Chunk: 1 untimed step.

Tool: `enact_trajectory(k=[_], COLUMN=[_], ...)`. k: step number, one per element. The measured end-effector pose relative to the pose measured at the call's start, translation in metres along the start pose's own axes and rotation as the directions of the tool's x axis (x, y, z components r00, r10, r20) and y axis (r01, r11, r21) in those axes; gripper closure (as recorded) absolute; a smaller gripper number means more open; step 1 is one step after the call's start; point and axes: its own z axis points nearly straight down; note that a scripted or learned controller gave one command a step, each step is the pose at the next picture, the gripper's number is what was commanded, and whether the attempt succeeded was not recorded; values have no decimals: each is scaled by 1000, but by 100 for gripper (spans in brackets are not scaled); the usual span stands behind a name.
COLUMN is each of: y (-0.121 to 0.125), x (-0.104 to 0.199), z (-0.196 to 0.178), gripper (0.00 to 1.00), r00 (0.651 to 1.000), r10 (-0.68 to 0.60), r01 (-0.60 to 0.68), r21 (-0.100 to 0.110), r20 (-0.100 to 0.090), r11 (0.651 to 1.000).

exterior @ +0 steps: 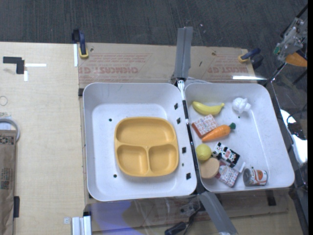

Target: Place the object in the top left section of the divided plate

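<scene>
A yellow divided plate (145, 146) lies in the left white bin (98, 106), with one wide section at the far side and two smaller ones at the near side; all three hold nothing. The right bin (274, 131) holds the loose objects: a banana (208, 107), a carrot (216, 132), a lemon (203, 152), a white crumpled item (240, 105), a red-and-white carton (204, 125), a cow-patterned pack (226, 155) and a can (255, 176). My gripper (287, 42) hangs high at the far right, outside the bins and well away from the plate.
A round tan piece (210, 168) and a small carton (228, 176) lie near the right bin's front. A grey divider post (183, 53) rises between the bins at the back. Yellow-blue clamps (80, 45) (249, 56) sit on the cardboard behind the bins.
</scene>
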Motion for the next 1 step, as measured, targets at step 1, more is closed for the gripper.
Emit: enact_trajectory(k=[1], y=[0], x=[-1], z=[-9], gripper=[100], r00=[1000], r10=[1], r01=[-1], r21=[-1], r20=[4], r11=[1000])
